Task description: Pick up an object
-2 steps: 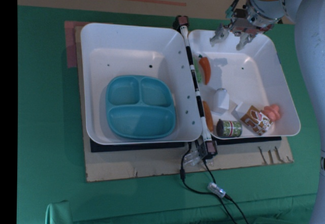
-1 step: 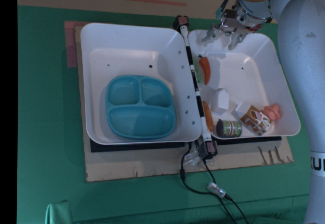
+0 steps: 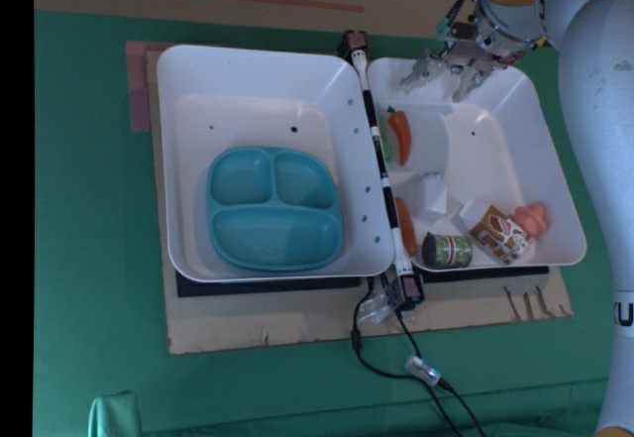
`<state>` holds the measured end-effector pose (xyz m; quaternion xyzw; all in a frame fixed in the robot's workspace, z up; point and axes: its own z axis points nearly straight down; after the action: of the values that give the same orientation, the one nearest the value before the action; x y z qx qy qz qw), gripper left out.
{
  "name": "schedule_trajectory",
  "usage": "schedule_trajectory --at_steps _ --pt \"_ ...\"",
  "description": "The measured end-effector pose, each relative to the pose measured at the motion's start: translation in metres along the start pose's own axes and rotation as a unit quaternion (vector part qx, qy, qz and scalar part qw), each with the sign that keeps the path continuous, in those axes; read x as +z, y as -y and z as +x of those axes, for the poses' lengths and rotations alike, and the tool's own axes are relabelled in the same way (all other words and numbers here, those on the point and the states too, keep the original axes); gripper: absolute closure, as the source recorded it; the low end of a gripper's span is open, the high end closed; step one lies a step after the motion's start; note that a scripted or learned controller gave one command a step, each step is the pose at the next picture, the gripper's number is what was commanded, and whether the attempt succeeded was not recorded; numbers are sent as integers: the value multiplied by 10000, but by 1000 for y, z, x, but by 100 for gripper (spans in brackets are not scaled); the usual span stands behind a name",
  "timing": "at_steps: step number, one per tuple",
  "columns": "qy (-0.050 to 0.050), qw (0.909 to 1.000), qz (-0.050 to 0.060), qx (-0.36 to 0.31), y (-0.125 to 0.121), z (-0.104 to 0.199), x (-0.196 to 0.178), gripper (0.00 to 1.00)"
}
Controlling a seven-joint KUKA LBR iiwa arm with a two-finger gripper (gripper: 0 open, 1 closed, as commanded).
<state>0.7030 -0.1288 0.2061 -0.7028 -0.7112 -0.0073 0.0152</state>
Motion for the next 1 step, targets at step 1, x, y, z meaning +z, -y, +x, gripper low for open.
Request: schedule_trajectory --at_steps 1 --pt "-38 10000 8 9 -1 5 -14 100"
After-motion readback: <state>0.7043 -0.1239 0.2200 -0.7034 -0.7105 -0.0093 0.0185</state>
